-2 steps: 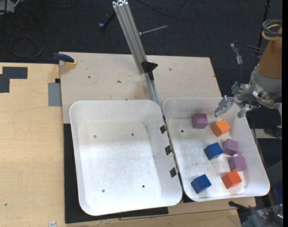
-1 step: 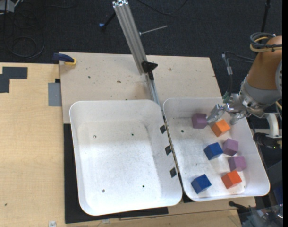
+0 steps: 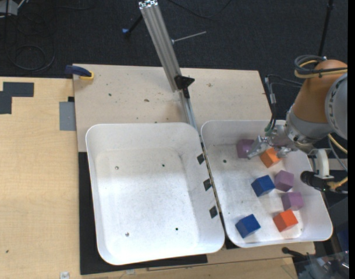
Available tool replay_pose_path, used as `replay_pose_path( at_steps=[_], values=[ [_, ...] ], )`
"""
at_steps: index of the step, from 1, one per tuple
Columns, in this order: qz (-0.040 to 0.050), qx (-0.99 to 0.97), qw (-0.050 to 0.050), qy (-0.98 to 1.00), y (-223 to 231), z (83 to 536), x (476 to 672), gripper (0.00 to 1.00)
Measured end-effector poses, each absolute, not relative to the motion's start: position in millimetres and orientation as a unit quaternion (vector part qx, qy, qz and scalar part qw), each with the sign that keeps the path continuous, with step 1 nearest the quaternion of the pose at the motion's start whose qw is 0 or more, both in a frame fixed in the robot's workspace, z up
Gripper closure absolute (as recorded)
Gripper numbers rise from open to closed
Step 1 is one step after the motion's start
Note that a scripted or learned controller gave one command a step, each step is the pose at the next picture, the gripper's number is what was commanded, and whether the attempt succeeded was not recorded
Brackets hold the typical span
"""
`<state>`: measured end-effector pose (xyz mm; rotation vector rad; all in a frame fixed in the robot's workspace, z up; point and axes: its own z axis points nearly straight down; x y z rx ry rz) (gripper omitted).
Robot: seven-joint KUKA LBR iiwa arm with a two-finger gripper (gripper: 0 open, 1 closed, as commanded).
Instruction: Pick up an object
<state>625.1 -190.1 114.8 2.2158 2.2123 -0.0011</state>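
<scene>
Blue cube (image 3: 247, 225) sits nearest; pincer (image 3: 265, 148), state unclear, crowds orange cube (image 3: 270, 157) and purple cube (image 3: 245, 148), risking a shove.

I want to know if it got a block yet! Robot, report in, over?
Gripper low in right bin, between purple block and orange block. Grasp unconfirmed. Other blocks lie nearby; nothing blocking.
</scene>
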Motion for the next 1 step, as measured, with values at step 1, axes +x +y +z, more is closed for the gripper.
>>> replay_pose_path(
  at_steps=[1],
  values=[
    [0.0016, 0.709, 0.006, 0.706, -189.8, 128.0, 626.5, 1.0]
  ],
)
